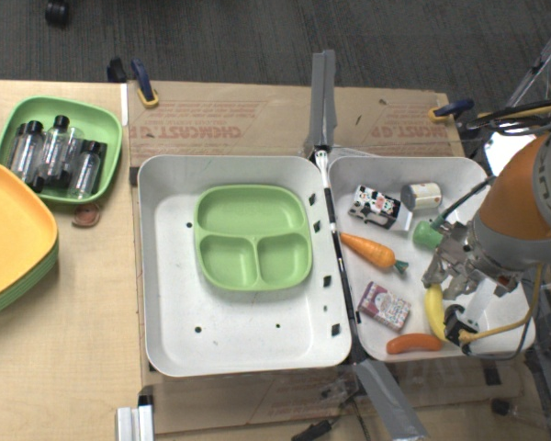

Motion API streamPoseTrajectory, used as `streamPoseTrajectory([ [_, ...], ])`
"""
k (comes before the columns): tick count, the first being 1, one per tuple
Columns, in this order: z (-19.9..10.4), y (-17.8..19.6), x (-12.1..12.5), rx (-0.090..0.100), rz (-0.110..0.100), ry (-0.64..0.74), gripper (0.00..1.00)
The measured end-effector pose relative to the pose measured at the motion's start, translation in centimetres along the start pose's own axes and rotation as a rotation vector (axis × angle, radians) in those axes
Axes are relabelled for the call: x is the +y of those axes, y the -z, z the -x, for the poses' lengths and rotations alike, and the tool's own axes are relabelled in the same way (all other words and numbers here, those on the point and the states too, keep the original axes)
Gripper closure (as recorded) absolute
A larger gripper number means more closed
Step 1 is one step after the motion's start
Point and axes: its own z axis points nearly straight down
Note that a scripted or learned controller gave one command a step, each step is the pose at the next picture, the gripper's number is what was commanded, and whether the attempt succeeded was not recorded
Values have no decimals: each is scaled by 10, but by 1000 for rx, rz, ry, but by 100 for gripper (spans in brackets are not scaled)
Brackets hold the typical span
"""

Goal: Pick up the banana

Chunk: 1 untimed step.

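Note:
The banana point(433, 312) is small and yellow and lies lengthwise near the front right of the right bin point(386, 167). My gripper point(450, 278) hangs just above and slightly right of the banana's far end, under the grey and orange wrist. The gripper's body covers the banana's top tip. From this slant I cannot make out whether anything sits between the tips.
Around the banana lie a red sausage point(413, 343), a pink box point(386, 305), a carrot point(369, 250), a green object point(427, 234), a white cylinder point(421, 196) and a patterned box point(376, 206). The left bin point(165, 274) holds a green divided plate point(253, 237).

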Motion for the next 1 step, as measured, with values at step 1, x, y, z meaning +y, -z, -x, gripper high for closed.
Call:
streamPoseTrajectory([
  [1,0,-28,-17,3,5,-396,100],
])
